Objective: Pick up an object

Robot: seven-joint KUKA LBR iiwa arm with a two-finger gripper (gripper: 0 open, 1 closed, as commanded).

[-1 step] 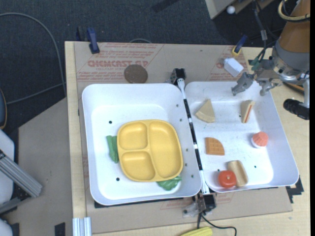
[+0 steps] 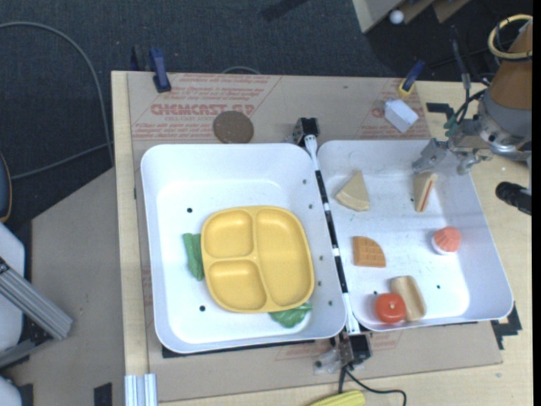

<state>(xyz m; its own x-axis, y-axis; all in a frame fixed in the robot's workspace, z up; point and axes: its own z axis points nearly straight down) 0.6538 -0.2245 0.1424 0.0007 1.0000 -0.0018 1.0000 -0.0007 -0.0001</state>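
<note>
Sandwich slice (image 2: 424, 192): we see it upright in the right bin (image 2: 486, 265), directly under the gripper (image 2: 445, 154).
Gripper: we cannot tell its opening or any hold.

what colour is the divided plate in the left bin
Yellow: the divided plate shows best in the camera view.

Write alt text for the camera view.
A gripper hangs over the right bin's far side, just above a sandwich slice; a cheese wedge, waffle piece and tomato lie nearby. The left bin holds a yellow tray resting on green leaves.
</note>
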